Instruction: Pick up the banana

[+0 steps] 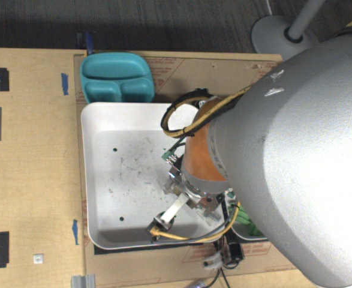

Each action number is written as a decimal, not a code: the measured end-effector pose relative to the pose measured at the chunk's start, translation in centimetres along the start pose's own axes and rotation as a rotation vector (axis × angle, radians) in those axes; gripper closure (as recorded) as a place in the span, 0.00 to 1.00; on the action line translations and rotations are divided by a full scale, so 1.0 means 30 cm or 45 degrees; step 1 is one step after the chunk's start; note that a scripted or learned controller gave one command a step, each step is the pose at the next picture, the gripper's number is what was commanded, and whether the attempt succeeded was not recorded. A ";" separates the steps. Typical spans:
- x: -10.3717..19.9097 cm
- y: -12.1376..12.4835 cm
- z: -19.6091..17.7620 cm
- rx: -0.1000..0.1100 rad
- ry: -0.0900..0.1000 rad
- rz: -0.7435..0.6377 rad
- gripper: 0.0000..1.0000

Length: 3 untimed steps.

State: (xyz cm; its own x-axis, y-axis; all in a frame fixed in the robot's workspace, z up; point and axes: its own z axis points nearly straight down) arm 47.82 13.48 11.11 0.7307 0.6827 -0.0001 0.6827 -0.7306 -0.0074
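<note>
White scuffed bin (119, 155) on cardboard bench (32, 161), dark carpet (134, 11) beyond

I count two white bins: one (101, 179) in open sight, and the corner of a second (255, 237) under the arm (295, 161). One teal tray (117, 77) sits on the worktop (32, 179). One green thing (246, 222) shows in the second bin. I see three blue tape strips (65, 84) and one arm.
</note>
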 end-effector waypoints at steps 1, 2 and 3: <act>0.210 -0.218 0.085 -0.008 0.005 0.051 0.00; 0.235 -0.185 0.086 -0.006 0.003 0.253 0.00; 0.115 -0.122 -0.245 -0.007 -0.001 0.129 0.00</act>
State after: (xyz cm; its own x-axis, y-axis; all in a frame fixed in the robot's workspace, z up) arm 47.89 18.46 18.50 0.7960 0.6052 -0.0015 0.6052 -0.7960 -0.0018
